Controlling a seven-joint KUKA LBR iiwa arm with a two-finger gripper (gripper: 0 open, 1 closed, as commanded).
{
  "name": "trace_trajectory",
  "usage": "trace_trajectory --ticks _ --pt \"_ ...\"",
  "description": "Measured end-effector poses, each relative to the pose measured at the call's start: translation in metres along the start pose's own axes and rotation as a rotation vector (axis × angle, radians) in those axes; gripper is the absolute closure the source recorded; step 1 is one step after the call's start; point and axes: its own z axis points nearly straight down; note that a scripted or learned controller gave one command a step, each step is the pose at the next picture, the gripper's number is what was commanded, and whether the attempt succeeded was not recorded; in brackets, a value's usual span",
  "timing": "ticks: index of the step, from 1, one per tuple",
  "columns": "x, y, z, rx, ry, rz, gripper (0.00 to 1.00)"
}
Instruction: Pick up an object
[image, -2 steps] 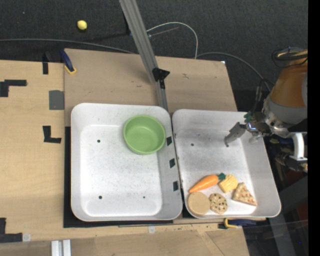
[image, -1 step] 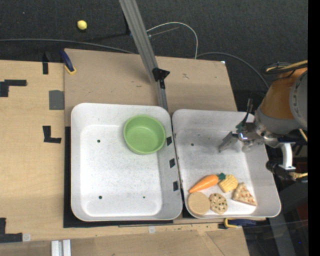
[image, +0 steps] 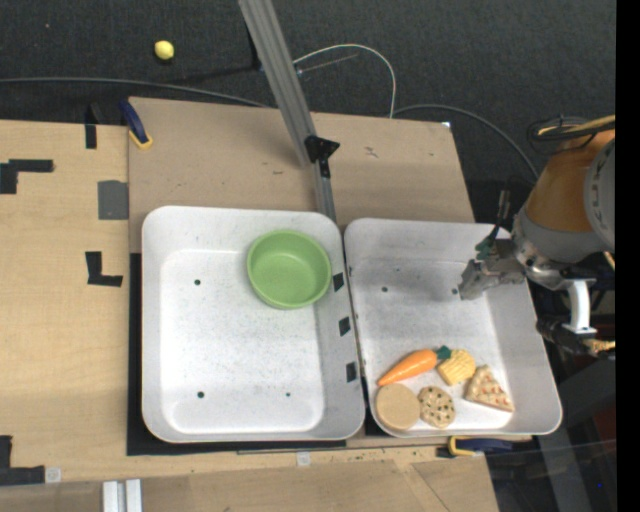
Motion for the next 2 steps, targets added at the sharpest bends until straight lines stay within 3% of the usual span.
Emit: trace_trajectory --ticks 2 --pt "0.008 0.002 -0.104 -0.006 -0.001 0.002 1.00"
